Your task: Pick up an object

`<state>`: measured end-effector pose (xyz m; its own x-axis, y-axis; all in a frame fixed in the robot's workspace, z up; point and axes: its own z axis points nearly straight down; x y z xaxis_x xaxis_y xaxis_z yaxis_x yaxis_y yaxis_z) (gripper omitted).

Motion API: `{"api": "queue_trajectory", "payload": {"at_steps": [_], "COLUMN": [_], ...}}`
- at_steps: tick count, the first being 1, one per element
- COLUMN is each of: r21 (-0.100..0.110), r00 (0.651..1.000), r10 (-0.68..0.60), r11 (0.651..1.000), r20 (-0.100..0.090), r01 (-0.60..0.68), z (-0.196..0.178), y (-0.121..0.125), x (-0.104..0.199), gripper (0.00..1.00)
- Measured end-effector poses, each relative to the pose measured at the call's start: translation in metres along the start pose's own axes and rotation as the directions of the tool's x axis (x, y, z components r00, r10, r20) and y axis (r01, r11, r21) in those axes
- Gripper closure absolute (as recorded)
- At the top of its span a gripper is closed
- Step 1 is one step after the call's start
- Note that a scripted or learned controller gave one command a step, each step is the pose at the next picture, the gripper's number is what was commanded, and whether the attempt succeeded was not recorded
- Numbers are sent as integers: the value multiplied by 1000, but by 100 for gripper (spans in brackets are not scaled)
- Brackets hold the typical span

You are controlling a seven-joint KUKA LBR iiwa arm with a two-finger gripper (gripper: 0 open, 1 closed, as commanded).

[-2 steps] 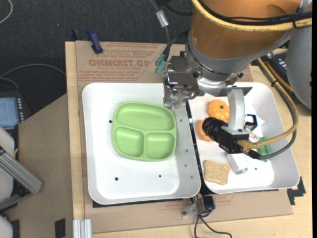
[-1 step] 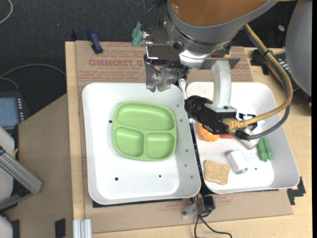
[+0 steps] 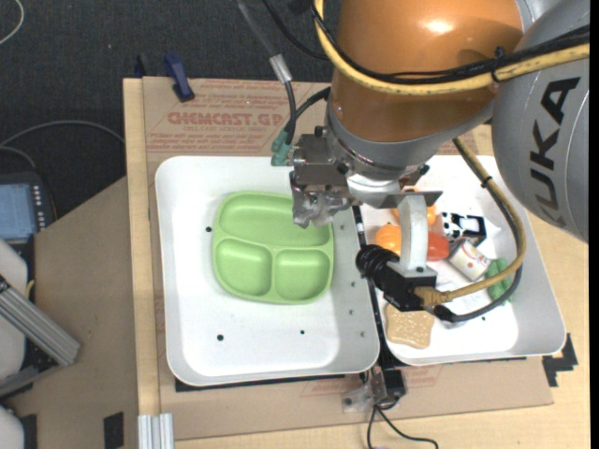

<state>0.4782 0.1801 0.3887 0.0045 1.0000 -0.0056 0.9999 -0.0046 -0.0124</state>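
hand [image 3: 314, 209] sat low over the top right corner of the green plate [image 3: 271, 248], right at the inner edge of the left bin [image 3: 187, 316]. its metal parts were bunched together under the wrist and i couldn't tell how it was set; nothing was visibly held in it. the grey arm with its orange band [image 3: 421, 45] came in from the right and covered the upper part of the right bin [image 3: 538, 330].

green plate had three compartments, lay flat in the middle of the left bin, tilted a little off square with the bin walls.

right bin held a cluster of small things: an orange piece [image 3: 387, 237] near the divider, a black-and-white item [image 3: 461, 225] next to it, a white piece with a red stripe [image 3: 468, 260] just below that, a tan cracker-like square [image 3: 409, 327] near the front. a black cable [image 3: 398, 283] with a yellow hose ran across them.

both bins sat on a cardboard sheet [image 3: 225, 110] on the worktop.
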Motion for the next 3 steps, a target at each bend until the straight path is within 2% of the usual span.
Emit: {"api": "queue_trajectory", "payload": {"at_steps": [1, 2, 3], "r21": [-5, -16, -6], "r00": [1000, 1000, 1000], "r10": [1, -14, -7], "r11": [1000, 1000, 1000], "r20": [-1, -10, -5], "r01": [-1, 14, 7], "z": [88, 54, 57], "y": [75, 59, -2], "x": [-28, 51, 33], "gripper": [100, 100, 100]}}
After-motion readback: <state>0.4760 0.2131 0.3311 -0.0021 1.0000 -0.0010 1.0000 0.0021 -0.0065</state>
